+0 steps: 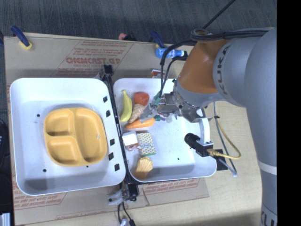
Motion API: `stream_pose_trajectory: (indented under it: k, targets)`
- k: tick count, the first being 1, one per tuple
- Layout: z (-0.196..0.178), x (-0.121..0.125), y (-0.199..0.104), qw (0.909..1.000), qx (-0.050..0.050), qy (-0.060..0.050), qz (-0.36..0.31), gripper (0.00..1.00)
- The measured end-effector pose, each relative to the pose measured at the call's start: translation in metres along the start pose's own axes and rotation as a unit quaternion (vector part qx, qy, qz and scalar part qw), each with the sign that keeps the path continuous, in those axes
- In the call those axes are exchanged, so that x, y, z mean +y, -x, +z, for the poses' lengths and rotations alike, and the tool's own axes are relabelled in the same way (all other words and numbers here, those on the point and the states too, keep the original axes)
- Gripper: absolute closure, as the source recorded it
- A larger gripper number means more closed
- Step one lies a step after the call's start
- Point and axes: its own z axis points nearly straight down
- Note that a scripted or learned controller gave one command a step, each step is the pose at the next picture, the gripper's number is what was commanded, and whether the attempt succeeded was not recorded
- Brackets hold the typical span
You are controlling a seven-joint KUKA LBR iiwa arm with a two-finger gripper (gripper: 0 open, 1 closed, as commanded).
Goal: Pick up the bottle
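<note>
My gripper (155,109) hangs low over the upper middle of the right bin (188,164), beside the toy food at the bin's left wall. A small pale green and white piece (158,118) peeks out just below the gripper; it may be the bottle, but most of it is hidden by the wrist. Nothing can be seen held. The arm's orange band (202,69) and grey body cover the bin's upper right part.
Along the right bin's left side lie a banana (126,106), a tomato (141,98), a carrot (139,123), a beige cone-like piece (137,112), a checked packet (146,143), a small red-white block (130,140) and a shell-shaped pastry (144,165). The left bin (23,126) holds a yellow divided plate (75,135).
</note>
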Motion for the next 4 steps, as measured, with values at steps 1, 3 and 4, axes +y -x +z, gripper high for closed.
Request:
stream_pose_trajectory:
  k: [1,3,4]
  targets:
    - [-0.010,0.000,0.000,1.0000,0.000,-0.001,-0.003,1.00]
    - [-0.030,-0.072,-0.082,0.9863,-0.001,0.000,-0.165,1.00]
    - [0.002,-0.072,-0.139,0.9828,-0.001,0.000,-0.185,1.00]
